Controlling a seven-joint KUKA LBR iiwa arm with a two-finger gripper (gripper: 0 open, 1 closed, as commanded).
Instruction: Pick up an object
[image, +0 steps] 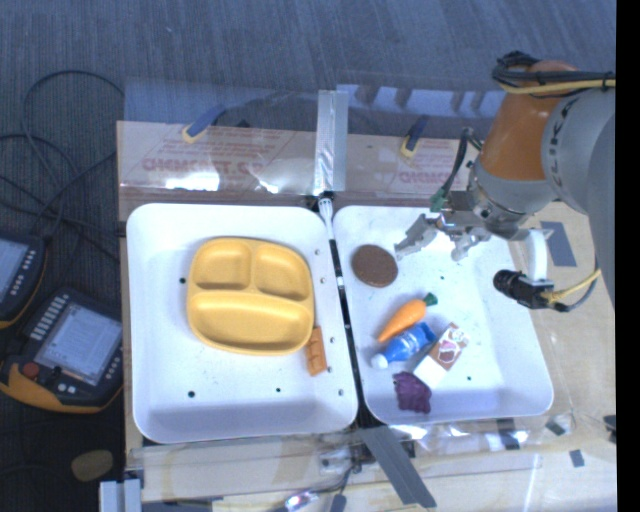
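Right bin (520, 395), near to far: purple lump (411, 391), small carton (442, 353), blue bottle (403, 345), carrot (405, 317), brown disc (374, 265). Left bin (160, 400): orange piece (316, 352), yellow divided plate (250, 295). Tool (437, 240) spread wide, holding nothing, above right bin's far end beside disc.

Grey arm (560, 120) from the right, wrist bent down, fingers (412, 240) spread apart, nothing between.

Arm (585, 140): grey casing | orange band above wrist | black cables looped over the top | gripper (438, 238): two pale grey fingers | black cylinder with yellow cable alongside
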